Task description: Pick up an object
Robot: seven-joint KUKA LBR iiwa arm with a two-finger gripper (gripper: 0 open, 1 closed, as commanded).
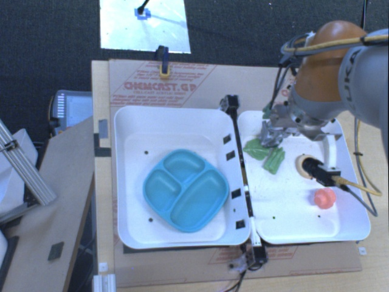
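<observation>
- Dark carpet forms the background, with a shiny silver sheet (143, 17) lying on it at the far side; nearer, a pale counter (100, 96) carries a printed cardboard sheet (159, 85).
- On the cardboard stand two shallow white bins, touching along their inner walls: the left bin (158, 126) and the right bin (292, 221).
- The grey arm (331, 72), with its orange band, reaches in from the right and bends down over the far part of the right bin.
- A blue divided plate (185, 190) lies flat in the middle of the left bin, turned at an angle to the walls.
- Two green pieces (273, 161) lie together in the right bin, near its left wall.
- The gripper (271, 137) sits low, right at the upper edge of the green pieces; whether it is released or clenched cannot be told, nor whether it grasps anything.
- A small pink lump (324, 198) rests towards the right side of the right bin, well apart from the green pieces.
</observation>
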